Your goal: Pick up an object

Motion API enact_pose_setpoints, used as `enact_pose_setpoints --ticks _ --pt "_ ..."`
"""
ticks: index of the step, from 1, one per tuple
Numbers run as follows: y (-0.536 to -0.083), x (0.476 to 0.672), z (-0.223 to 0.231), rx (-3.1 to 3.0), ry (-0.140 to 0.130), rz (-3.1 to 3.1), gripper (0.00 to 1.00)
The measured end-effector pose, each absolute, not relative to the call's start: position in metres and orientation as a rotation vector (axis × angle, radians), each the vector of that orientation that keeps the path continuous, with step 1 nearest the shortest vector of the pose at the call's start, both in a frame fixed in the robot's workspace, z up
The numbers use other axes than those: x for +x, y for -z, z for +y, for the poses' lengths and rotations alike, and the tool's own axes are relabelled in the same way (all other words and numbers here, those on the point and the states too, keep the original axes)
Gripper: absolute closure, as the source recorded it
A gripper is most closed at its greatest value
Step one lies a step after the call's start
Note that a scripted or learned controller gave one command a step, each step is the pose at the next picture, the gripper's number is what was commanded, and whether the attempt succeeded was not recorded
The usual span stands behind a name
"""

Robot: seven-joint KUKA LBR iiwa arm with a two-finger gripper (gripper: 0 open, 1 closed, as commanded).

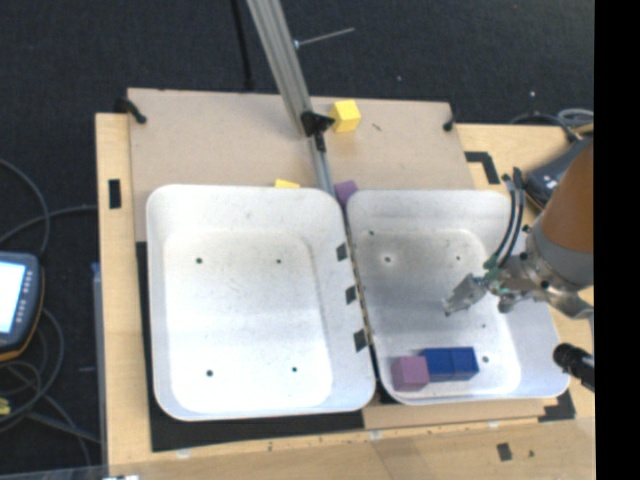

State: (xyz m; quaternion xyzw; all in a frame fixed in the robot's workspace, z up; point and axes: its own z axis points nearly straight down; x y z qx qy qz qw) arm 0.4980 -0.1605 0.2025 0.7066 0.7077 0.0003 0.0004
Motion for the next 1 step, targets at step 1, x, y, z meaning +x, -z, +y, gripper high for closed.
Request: enact_pose_setpoints --ticks 1 --pt "-0.2031 0.4838 -0.1890 2.222 0.001 2.217 0.00"
